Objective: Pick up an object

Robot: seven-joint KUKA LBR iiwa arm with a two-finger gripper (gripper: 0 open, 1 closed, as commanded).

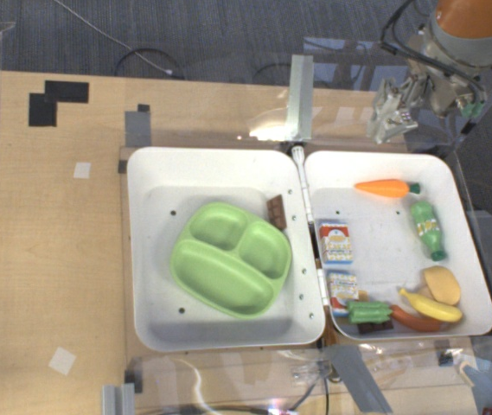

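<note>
Nearest the camera, along the near wall of the right bin [475, 232], lie a banana [431, 306], a red and a green item [369, 310] and a tan potato-like piece [442, 284]. The hand [394, 113] hangs above the counter [47, 232] just beyond that bin's far rim, gripping nothing; whether its fingers are spread or closed I cannot tell. Closest to the hand is the carrot [382, 188], then the green bottle [425, 227] farther toward the camera. Two small cartons [337, 242] lie further off, by the divider. In the left bin [142, 258], well away from the hand, sits a green sectioned plate [231, 258] with a brown bar [276, 213] at its edge.
</note>
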